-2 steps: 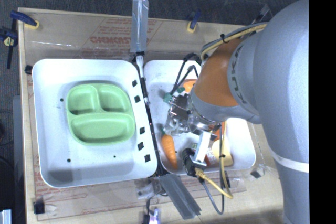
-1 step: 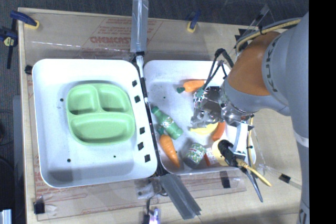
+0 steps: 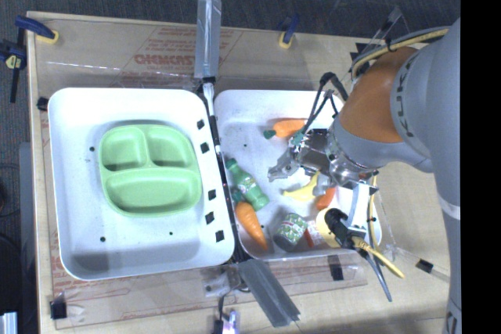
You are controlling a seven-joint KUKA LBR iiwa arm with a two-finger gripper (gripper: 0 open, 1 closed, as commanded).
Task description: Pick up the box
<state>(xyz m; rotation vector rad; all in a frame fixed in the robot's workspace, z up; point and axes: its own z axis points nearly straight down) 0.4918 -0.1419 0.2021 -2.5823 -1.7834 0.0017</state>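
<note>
Two bins (image 3: 70, 109) on counter (image 3: 117, 51). Left: one green tray (image 3: 149, 168). Right: two carrots (image 3: 250, 223), one bottle (image 3: 244, 185). Box (image 3: 319, 233): small, red-white, front right, mostly hidden. End effector (image 3: 301, 160) state: cannot tell.

right bin (image 3: 258, 107) crowded with carrots (image 3: 250, 223), bottle (image 3: 245, 186), left bin's rim floor (image 3: 78, 238) open around green tray (image 3: 149, 168)
</note>
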